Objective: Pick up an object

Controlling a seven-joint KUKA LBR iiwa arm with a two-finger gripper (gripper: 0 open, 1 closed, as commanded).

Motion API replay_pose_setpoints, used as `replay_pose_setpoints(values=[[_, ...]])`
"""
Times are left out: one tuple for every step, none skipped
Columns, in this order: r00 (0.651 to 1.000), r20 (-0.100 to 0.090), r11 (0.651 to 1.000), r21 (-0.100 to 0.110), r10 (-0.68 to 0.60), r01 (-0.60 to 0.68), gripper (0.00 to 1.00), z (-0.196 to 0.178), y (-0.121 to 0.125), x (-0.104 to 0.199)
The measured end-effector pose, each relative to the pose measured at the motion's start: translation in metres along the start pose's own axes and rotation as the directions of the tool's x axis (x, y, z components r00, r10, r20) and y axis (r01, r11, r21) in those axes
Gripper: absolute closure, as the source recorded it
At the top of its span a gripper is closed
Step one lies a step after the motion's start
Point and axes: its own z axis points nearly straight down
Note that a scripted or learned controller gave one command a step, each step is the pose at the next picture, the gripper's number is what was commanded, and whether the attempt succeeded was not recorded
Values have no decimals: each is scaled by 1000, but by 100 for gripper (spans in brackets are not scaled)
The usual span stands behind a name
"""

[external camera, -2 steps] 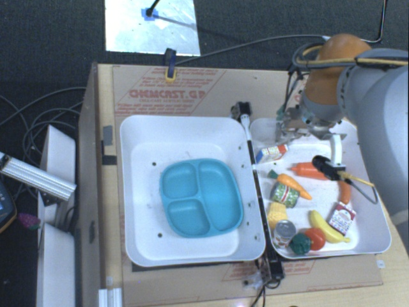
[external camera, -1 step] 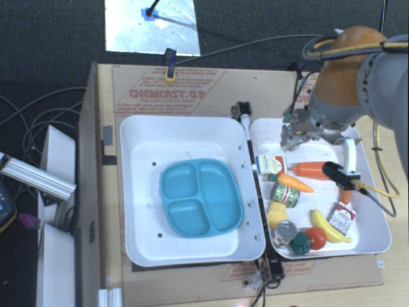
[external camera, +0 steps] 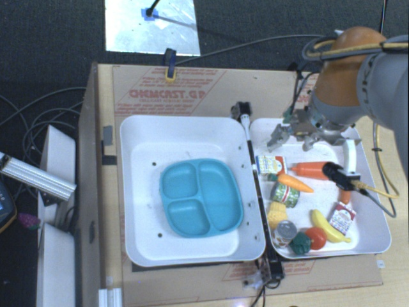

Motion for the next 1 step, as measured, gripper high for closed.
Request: replay_pose_setpoints(values=[[1000,1,1000,-7,1,-1,0,96,-3,-23]])
